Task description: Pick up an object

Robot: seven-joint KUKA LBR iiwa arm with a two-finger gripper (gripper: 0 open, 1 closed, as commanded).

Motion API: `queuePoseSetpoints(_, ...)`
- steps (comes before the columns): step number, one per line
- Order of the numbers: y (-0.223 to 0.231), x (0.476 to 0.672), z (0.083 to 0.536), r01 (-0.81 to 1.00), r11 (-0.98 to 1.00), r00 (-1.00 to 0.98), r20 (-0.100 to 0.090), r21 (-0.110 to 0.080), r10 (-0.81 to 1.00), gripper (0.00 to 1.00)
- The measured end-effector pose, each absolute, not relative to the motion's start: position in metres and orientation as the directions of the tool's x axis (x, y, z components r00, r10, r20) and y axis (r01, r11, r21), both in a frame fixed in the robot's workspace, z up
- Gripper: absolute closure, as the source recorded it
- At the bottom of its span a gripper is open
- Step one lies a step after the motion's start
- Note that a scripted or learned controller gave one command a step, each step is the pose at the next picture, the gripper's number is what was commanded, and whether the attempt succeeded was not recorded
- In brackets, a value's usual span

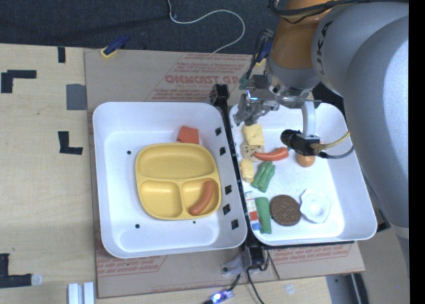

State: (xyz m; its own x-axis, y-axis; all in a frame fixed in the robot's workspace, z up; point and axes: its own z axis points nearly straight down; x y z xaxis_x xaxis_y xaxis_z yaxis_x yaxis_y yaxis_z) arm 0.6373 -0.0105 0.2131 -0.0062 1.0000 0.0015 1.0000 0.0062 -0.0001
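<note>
My gripper (251, 114) hangs over the back left corner of the right bin (345, 183), just above a pale yellow cheese block (253, 137). Nothing shows between its fingers. Below the cheese lie a red chilli (272, 155), a green bean pod (263, 176), a pale corn piece (247, 170), a brown patty (285, 210), a white egg-like piece (315, 207), a green cucumber (263, 214) and an orange item (305, 159). In the left bin (113, 163) a yellow divided plate (166, 176) holds a sausage (204, 198); an orange block (188, 135) lies behind the plate.
The arm's grey body (372, 83) covers the right bin's back right. A black divider with clips (229, 163) runs between the bins. A white cable (199, 17) and a blue-yellow item (114, 44) lie behind the cardboard sheet.
</note>
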Motion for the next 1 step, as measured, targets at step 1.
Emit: queuePoseSetpoints(1, 0.0031, 0.6521, 0.2140, 1.000, 0.003, -0.003, 0.000, -0.001, 1.000, 1.00)
